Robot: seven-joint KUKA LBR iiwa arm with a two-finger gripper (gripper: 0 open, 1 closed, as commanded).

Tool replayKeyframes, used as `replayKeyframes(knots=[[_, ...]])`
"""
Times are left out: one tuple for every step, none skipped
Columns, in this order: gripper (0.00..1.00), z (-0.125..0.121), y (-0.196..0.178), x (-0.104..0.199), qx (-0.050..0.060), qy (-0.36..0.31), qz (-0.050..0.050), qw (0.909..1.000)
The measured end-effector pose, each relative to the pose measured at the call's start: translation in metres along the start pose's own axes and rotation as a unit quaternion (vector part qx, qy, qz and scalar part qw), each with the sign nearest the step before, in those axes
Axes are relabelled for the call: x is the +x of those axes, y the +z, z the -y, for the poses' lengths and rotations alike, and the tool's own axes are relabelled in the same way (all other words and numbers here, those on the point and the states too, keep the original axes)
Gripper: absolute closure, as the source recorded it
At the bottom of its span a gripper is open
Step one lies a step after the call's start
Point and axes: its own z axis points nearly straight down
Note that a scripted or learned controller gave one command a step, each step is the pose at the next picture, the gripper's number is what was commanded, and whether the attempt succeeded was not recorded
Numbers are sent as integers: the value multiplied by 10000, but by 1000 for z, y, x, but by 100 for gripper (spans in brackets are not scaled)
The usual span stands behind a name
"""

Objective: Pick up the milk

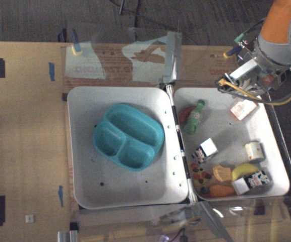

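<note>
The milk (pixel 205 149), a little cow-spotted carton, sits in the middle of the right bin (pixel 279 150). The gripper (pixel 238 79) hangs over the far edge. It should go straight above the carton, then down.

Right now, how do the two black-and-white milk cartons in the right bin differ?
The upper milk carton sits near the bin's middle, apart from other items; the lower milk carton lies at the front edge, against the banana. The lower one looks longer. Both show cow-patch print and lie far from the gripper.
</note>
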Motion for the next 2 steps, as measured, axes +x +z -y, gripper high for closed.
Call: replayKeyframes(knots=[[100,69,14,-73,-2,-165,-5,9999],[100,73,34,-117,5,421,-3,9991]])
